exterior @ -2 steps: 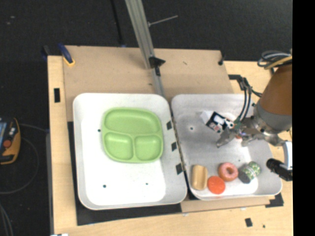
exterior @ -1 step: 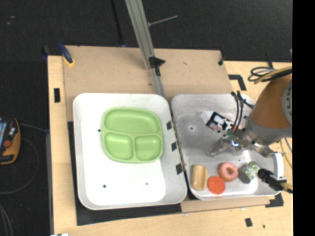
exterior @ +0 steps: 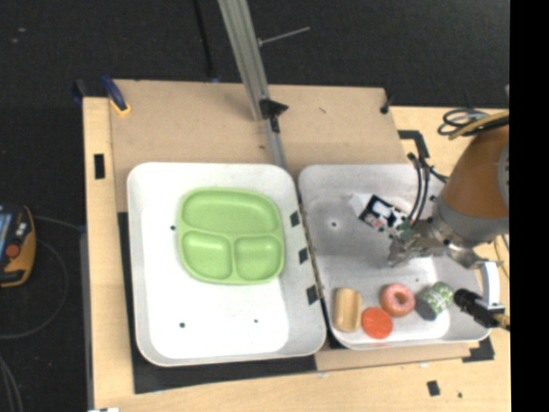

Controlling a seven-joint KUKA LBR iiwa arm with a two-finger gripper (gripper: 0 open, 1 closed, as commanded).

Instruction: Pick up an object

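My gripper (exterior: 400,252) hangs low over the middle of the right bin (exterior: 334,197), just above the row of objects along its front wall. A pink donut (exterior: 397,299) lies directly in front of the gripper, a short gap away. To its left sit a red-orange ball (exterior: 377,323) and a tan cylinder (exterior: 346,309). A green and white object (exterior: 435,299) lies to the donut's right. I see nothing held by the gripper.
The left bin (exterior: 154,316) holds a green divided plate (exterior: 230,234) in its upper half. A grey metal post (exterior: 249,58) rises behind the bins. The arm's orange band (exterior: 476,183) covers the right bin's far right side.
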